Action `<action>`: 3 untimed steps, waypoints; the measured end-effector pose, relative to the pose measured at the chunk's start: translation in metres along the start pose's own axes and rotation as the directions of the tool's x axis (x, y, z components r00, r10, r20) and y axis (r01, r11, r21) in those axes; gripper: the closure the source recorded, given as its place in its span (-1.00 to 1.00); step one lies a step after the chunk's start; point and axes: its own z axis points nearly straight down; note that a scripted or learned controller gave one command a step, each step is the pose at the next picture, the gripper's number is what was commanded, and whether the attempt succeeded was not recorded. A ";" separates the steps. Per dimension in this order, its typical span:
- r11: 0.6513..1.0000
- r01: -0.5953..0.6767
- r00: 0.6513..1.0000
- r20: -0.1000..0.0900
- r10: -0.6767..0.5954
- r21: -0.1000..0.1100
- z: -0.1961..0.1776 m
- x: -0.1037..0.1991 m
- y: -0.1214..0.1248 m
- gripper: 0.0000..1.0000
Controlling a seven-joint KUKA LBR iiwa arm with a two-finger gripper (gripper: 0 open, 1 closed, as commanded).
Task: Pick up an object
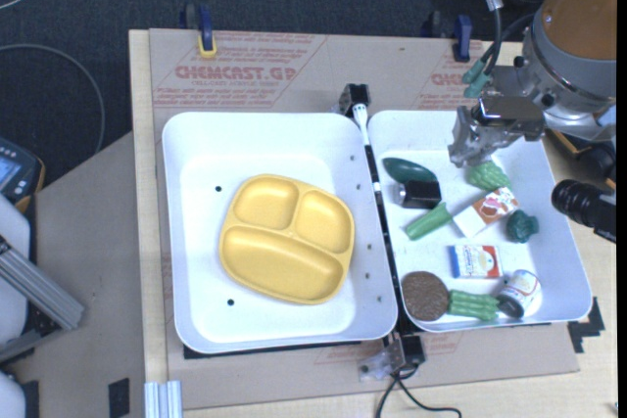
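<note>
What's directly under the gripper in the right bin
The gripper hangs over the right bin near its far side. A light green ridged toy pokes out just below it. Whatever part of that toy or the bin floor lies beneath the gripper body is covered.

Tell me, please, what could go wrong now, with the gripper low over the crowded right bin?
1. The gripper hangs right above a light green piece near the bin's far side, so a grasp may slip off it.
2. The small red and white carton and the green stick lie close by; closing or lifting could knock them aside.
</note>
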 end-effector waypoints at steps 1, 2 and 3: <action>1.000 0.006 1.000 -0.001 -0.006 0.009 0.194 0.036 0.004 1.00; 1.000 0.010 1.000 -0.006 -0.010 -0.024 0.060 0.061 0.002 1.00; 1.000 0.012 1.000 -0.005 -0.012 -0.014 0.042 0.117 0.000 1.00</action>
